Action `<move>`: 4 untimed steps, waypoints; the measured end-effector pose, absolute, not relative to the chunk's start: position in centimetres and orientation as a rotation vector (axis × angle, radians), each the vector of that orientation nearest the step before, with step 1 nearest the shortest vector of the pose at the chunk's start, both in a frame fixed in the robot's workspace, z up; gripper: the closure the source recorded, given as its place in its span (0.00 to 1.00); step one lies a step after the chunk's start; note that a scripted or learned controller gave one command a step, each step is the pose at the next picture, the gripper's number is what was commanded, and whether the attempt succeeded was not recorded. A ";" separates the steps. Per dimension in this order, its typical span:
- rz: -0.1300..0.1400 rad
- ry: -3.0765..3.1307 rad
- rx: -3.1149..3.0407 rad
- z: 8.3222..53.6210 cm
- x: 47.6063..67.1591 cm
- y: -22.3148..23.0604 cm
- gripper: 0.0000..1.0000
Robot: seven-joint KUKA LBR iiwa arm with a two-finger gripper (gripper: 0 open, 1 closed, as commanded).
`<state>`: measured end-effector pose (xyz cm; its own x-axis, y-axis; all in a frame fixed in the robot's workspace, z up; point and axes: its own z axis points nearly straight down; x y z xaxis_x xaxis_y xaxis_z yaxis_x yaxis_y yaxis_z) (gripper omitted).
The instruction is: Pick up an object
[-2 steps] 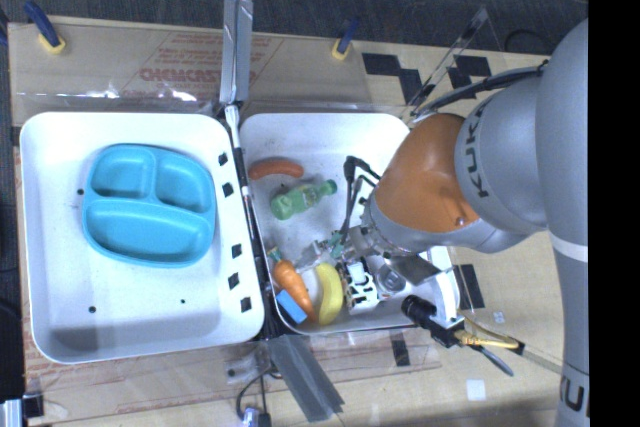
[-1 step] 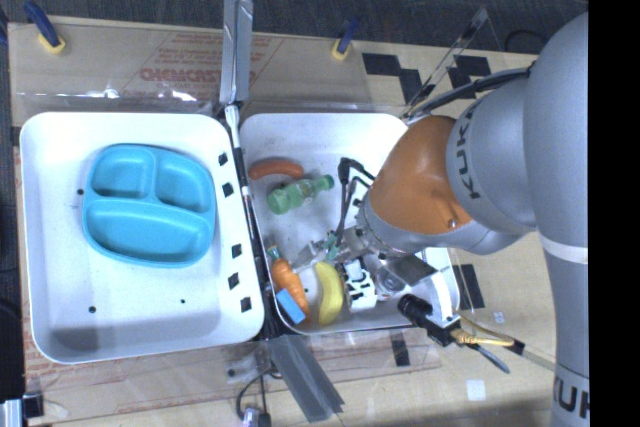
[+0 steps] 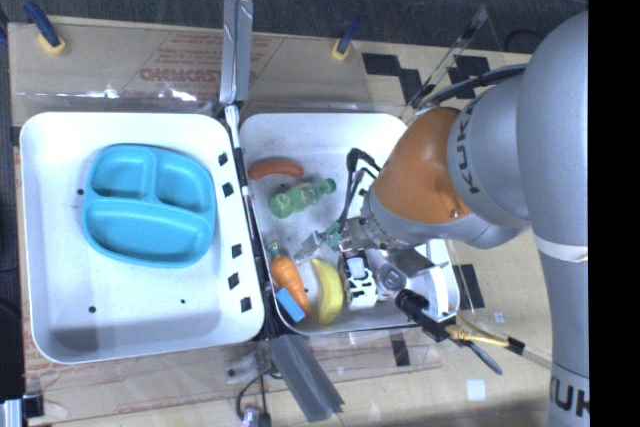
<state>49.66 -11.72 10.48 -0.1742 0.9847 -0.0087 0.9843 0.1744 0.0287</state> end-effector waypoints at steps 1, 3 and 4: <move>-0.002 2.249 2.196 9.2 58.7 -11.8 0.00; -0.016 2.256 2.205 9.9 65.4 -13.3 1.00; -0.016 2.258 2.205 9.9 65.4 -13.2 0.00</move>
